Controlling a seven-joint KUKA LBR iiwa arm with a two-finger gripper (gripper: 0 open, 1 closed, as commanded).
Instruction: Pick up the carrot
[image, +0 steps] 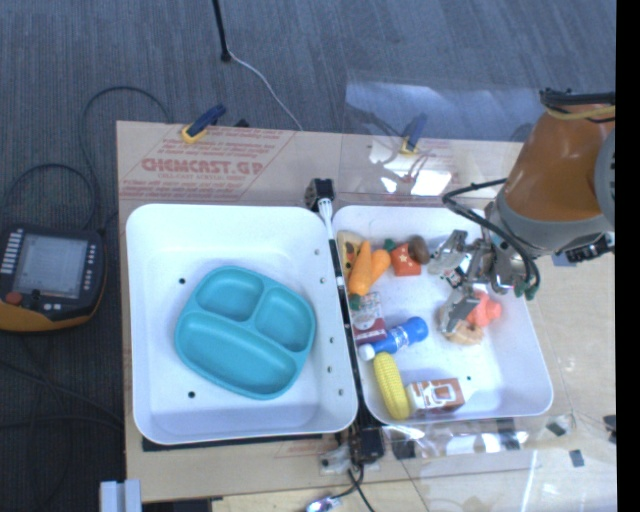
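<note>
A: Starting far left, off the bench: a handheld pendant (45, 275) with a grey screen, lying on the dark carpet among black cables.

B: Then the left bin (160, 235), white and shallow, holding a teal divided plate (245, 330) set at a slant, three compartments, nothing in them.

A: Behind that bin, a yellow and blue clamp (203, 122) gripping the far edge of the board.

B: Crossing to the right bin (530, 385). Tucked in its far left corner, hard against the dividing wall: the carrot (365, 268), orange, lying at a tilt, untouched.

A: Just right of it, a small red block (405, 261), touching or nearly so; hard to tell which.

B: Nearer the camera, a bottle with a blue cap (395, 337), then a yellow corn cob (390, 385) and beside it a small brown and red carton (436, 396).

A: Further right, the gripper (462, 300), low over the bin, well apart from the carrot.

B: Fingers spread, pointing down beside a pink and orange toy (478, 316); nothing seen pinched between them.

A: Last, at the right edge, the grey arm with its orange band (555, 170)
</note>
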